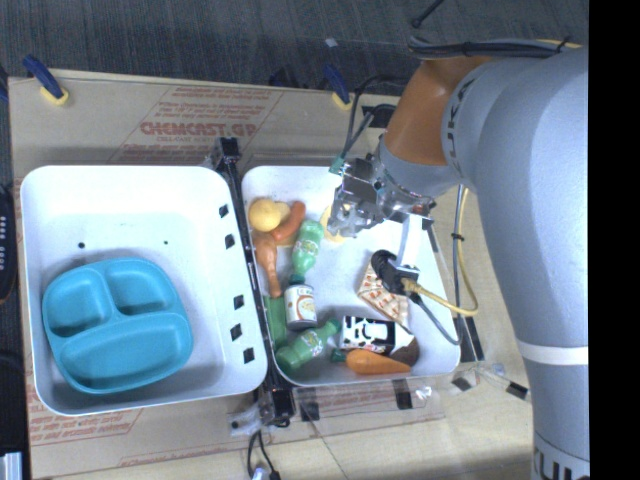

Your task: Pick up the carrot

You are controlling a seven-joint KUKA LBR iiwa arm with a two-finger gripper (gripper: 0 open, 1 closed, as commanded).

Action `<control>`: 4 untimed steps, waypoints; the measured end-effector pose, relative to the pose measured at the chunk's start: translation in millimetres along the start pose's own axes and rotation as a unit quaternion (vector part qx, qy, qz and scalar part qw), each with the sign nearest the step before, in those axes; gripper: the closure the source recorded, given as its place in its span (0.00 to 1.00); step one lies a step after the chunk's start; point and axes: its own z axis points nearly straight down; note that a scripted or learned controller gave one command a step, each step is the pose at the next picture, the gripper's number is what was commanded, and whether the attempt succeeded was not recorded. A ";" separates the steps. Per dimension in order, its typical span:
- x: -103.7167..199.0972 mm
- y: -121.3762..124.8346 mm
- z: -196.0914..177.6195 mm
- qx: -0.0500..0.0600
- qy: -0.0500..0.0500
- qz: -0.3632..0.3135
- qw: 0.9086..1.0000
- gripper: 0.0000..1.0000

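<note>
Carrot (378,362) lies at the near edge of the right bin (440,353), flat, long axis roughly left-right, thick end toward the left and taper toward the right. It sits just in front of a black-and-white toy (368,334) and close beside a green bottle (305,347). Note a second orange piece (268,265) along the bin's left wall, slimmer; it may be another carrot, hard to tell.

Gripper (343,213) hangs over the far part of the right bin, near a yellow lemon-like fruit (265,214) and another green bottle (306,249), well apart from the carrot. Whether it is spread or closed cannot be made out from this angle; nothing is seen in it.

Handling, as judged: looks like a plastic toy, so expect it light, stiff and smooth, prone to roll or squirt out of a pinch. Take it across the thick middle, fingers straddling the short axis. Watch the bin wall in front and the toy behind; clearance for the fingers looks tight.

Left bin (120,193) carries a blue divided tray (115,323).
</note>
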 end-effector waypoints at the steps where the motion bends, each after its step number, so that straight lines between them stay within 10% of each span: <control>1: -42.8 -100.6 -72.7 0.001 0.000 -0.015 1.000 1.00; 2: -42.6 -101.2 -70.8 0.003 -0.001 -0.015 1.000 0.00; 4: 66.2 -40.9 2.0 0.004 -0.003 0.168 0.986 0.00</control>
